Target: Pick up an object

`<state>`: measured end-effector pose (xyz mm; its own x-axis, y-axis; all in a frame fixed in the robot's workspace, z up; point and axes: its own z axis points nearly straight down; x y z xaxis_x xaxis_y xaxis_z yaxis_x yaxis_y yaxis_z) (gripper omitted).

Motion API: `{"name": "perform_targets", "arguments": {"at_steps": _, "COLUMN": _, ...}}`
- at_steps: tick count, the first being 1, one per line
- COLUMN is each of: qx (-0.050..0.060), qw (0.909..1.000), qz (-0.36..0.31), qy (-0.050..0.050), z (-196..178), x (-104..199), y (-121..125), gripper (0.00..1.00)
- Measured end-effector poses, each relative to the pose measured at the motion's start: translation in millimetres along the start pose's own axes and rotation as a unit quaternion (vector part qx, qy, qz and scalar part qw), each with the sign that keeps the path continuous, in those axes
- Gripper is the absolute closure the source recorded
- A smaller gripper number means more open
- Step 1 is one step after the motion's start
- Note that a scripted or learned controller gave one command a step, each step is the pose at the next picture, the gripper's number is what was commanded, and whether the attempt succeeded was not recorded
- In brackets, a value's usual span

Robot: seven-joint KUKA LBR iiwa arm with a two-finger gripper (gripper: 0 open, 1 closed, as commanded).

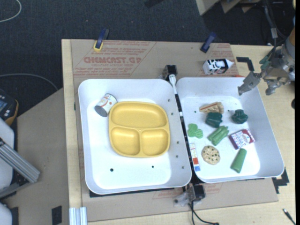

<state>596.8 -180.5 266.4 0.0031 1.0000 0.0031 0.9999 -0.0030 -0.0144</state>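
Note:
My gripper hangs over the far right corner of the right bin, its two fingers spread open with nothing between them. Below it in that bin lie several small toy foods: a sandwich wedge, a dark green pepper, a dark green lump, a light green leafy piece, a green bundle, a maroon packet, a cookie and a green cylinder. The nearest piece, the dark green lump, sits well below and left of the fingers.
The left bin holds a yellow divided plate and a small tipped can at its far left. A black-and-white carton lies on the cardboard behind the right bin. Blue clamps grip the board's far edge.

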Motion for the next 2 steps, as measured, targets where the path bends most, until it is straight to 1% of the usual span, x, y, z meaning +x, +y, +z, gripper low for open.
{"name": "perform_targets", "arguments": {"at_steps": 1, "qx": -0.007, "qw": 1.0000, "qz": -0.002, "qy": -0.001, "z": -8, "x": 1, "y": 2, "gripper": 0.00}}
{"name": "perform_targets", "arguments": {"at_steps": 2, "qx": -0.005, "qw": 1.0000, "qz": -0.001, "qy": -0.001, "z": 48, "x": -4, "y": 11, "gripper": 0.00}}
